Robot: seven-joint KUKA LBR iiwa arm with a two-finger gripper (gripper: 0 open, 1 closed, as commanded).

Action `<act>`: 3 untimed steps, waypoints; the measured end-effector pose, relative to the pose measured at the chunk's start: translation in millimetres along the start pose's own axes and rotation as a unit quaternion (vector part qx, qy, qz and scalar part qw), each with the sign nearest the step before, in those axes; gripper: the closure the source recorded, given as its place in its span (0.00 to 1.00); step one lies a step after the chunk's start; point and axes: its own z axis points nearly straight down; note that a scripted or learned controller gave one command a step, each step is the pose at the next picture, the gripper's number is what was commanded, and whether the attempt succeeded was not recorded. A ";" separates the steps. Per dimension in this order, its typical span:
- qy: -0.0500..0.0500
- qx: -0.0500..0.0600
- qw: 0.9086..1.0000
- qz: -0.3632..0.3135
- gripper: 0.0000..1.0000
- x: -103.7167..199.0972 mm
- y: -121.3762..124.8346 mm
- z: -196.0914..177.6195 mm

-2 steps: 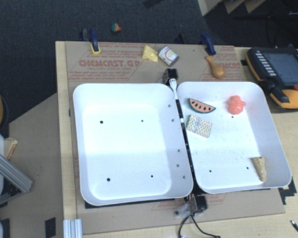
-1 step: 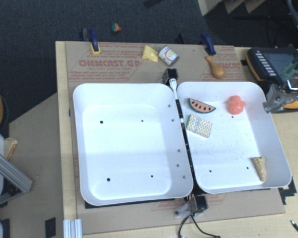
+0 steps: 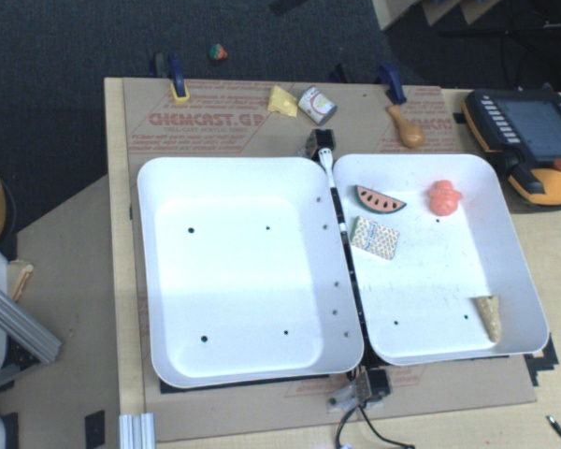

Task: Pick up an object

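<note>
two shallow white bins on a cardboard-covered bench: left bin (image 3: 159, 251), right bin (image 3: 519, 279), edges touching.

four items in the right bin:
- watermelon slice (image 3: 381, 199), near the far left corner.
- pink-red rounded toy (image 3: 443, 197), well right of the slice, near the far wall.
- flat patterned packet (image 3: 375, 238), just below the slice, beside the left wall.
- tan cone-shaped piece (image 3: 489, 316), at the near right corner, well apart from the rest.

three items on the bench beyond the bins: yellow wedge (image 3: 282, 102), small white box (image 3: 317, 105) just beside it, tan pear-shaped piece (image 3: 407, 129).

claw: how far open and what it has hold of, cannot tell.
</note>
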 end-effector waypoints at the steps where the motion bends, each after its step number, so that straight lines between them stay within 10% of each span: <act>1: 0.003 0.015 1.000 -0.001 1.00 29.2 -2.9 116.4; 2: 0.003 0.017 1.000 -0.001 1.00 66.2 -4.5 250.8; 3: 0.002 0.005 1.000 -0.001 1.00 71.0 -2.7 190.0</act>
